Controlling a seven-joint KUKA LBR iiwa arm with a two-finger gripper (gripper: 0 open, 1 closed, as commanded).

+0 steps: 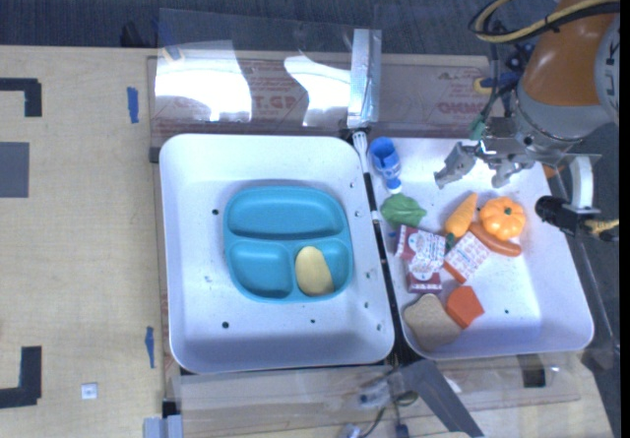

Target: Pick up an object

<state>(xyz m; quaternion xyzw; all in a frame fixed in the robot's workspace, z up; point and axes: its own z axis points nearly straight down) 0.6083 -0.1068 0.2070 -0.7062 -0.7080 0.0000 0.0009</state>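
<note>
The right bin [551,323] holds several small objects. A blue bottle [385,161] lies at its far left, with a green leafy piece [403,209] just below it. An orange carrot [460,215] and an orange pumpkin [503,220] lie in the middle. Below them are a red-and-white packet [425,258], a second packet [467,256], a red block [464,306] and a bread slice [430,319]. My gripper [482,170] hangs above the bin's far part, just above the carrot and pumpkin. It is open and nothing sits between its fingers [455,168].
The left bin [187,229] holds a blue divided tray [285,215] with a yellow oval piece [314,271] in its lower right compartment. A clear plastic wall [256,82] stands behind the bins. The arm's orange band [566,62] is at the upper right.
</note>
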